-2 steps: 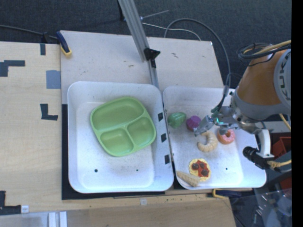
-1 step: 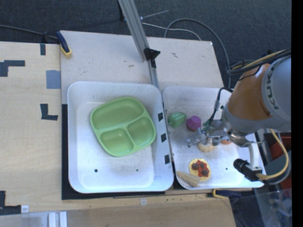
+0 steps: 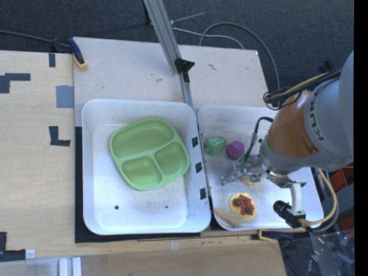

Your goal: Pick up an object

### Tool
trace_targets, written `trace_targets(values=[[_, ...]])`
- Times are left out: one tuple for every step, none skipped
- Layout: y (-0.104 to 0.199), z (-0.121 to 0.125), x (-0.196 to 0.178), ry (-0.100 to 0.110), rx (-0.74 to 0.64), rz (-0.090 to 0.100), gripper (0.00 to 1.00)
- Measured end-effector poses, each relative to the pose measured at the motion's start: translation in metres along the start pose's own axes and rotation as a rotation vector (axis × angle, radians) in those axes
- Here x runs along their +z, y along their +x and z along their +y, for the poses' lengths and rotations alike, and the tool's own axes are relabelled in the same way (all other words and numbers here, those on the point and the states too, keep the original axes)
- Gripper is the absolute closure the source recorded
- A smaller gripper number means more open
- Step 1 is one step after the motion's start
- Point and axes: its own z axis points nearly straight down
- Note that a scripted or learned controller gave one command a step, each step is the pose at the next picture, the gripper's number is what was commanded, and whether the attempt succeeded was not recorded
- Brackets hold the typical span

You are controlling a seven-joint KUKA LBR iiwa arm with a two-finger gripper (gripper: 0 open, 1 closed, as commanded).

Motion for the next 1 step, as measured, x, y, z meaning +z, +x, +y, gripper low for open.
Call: trace_targets(values=[[0.0012, 0.0006, -0.0122, -0.001, -0.002, 0.002, 1.00]])
